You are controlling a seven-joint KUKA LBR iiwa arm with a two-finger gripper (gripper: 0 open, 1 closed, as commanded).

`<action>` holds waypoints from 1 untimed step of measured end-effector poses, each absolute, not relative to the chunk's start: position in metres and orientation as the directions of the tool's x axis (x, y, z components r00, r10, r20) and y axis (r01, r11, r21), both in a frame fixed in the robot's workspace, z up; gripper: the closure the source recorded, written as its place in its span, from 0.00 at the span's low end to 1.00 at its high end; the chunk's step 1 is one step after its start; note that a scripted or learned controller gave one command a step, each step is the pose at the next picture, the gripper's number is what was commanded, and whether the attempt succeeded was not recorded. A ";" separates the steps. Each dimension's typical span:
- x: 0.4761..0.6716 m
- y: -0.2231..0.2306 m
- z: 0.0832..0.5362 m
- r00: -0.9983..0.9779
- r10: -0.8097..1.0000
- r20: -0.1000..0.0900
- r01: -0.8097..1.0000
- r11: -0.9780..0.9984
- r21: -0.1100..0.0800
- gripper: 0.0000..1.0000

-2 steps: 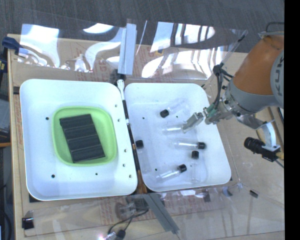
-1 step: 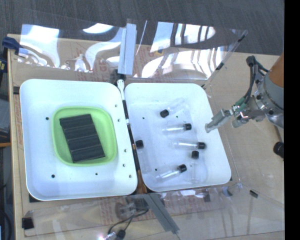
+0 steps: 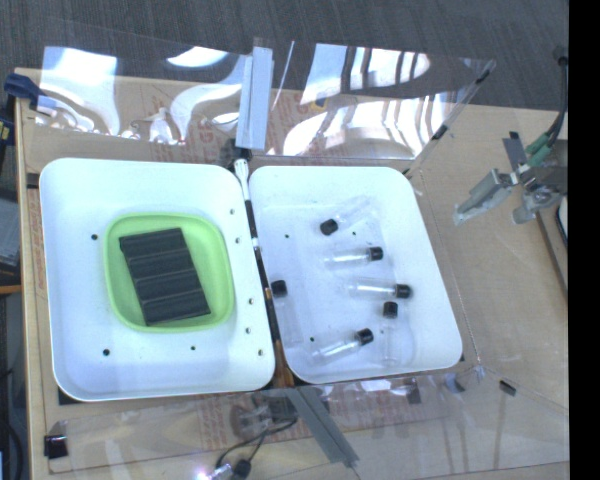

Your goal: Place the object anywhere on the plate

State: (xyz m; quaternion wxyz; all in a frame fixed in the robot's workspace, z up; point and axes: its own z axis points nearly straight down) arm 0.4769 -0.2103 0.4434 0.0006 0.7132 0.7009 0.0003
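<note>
The hand (image 3: 495, 193) hovers over the tabletop right of the right bin (image 3: 435, 268), holding nothing (its spread I cannot tell). Clear vials (image 3: 355, 256) lie there; the green plate (image 3: 115, 258) waits left. Judged: grasp not begun; next, descend on 1 vial.

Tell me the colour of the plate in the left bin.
Light green plate, seen in the camera view.

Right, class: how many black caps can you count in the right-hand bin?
6 black caps in the right bin: upper middle, centre, by the left wall, right, just below that, lower middle. The clear tubes are faint; more may be hidden.
</note>
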 end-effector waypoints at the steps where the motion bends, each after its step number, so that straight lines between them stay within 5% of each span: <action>1: 0.477 -0.143 0.442 0.130 0.991 0.001 0.991 -0.130 -0.004 0.00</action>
